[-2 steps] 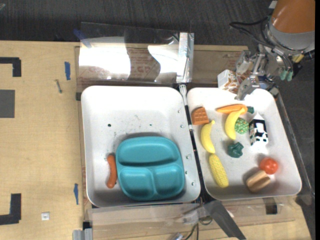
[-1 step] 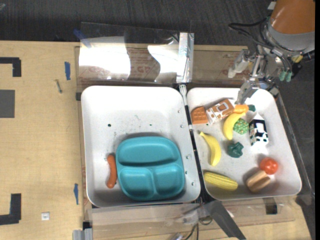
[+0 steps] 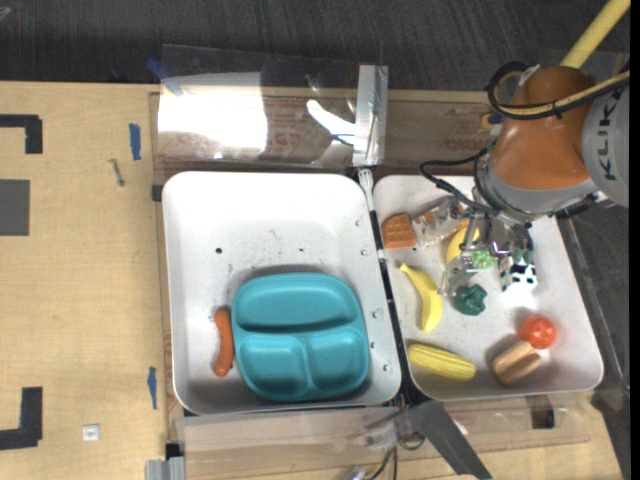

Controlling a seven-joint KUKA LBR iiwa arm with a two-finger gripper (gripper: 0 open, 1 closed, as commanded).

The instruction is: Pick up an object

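The pickable objects lie mostly in the right bin (image 3: 585, 363), lower right of the frame. A yellow banana (image 3: 426, 295) lies curved near its left wall, a corn cob (image 3: 440, 361) below it. A dark green piece (image 3: 469, 299) sits mid-bin, a red tomato (image 3: 539, 332) and a brown bun (image 3: 516, 361) at lower right, an orange block (image 3: 398, 231) at upper left.

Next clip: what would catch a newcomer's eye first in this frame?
The big teal tray fills much of the left bin, with an orange sausage lying along its left edge. At upper right, the arm's orange band looms over the right bin, its gripper down among the small toy foods: a banana, corn and a tomato.
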